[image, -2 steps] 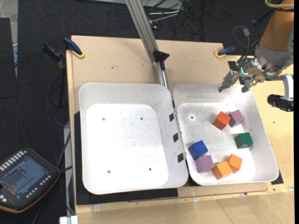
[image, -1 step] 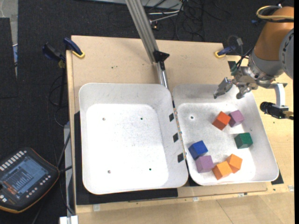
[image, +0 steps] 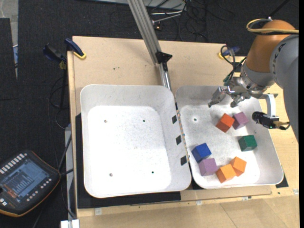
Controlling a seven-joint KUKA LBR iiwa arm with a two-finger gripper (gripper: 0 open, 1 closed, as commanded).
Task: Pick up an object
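The gripper point(image: 227, 98) hangs over the far part of the right bin point(image: 266, 179), its grey fingers pointing down and spread apart, with nothing between them. The arm enters from the right, its orange band point(image: 266, 46) above the wrist.

Landmark: the orange cube point(image: 225, 122) in the far part of that bin.

- The gripper is just beyond this orange cube, toward the bin's far wall. The cube lies on the near side of the jaws, slightly off their line and apart from them.
- A purple cube point(image: 240, 119) touches, or all but touches, the orange cube on its right side. Which of the two, I cannot tell.
- A green cube point(image: 247, 142) lies nearer the camera and to the right of the landmark, apart from it.
- A blue cube point(image: 202, 151) lies nearer the camera and to the left; just behind it toward the camera is a second purple cube point(image: 207, 166).
- Two further orange cubes point(image: 232, 170) sit together by the bin's near wall, well apart from the landmark.

Judgement: the orange cube is the closest candidate. The jaws would need a short shift toward the camera before descent. The adjoining purple cube leaves little room for a finger on that side, so a grip across the free faces looks safer. No object is held; the pick is not yet done.
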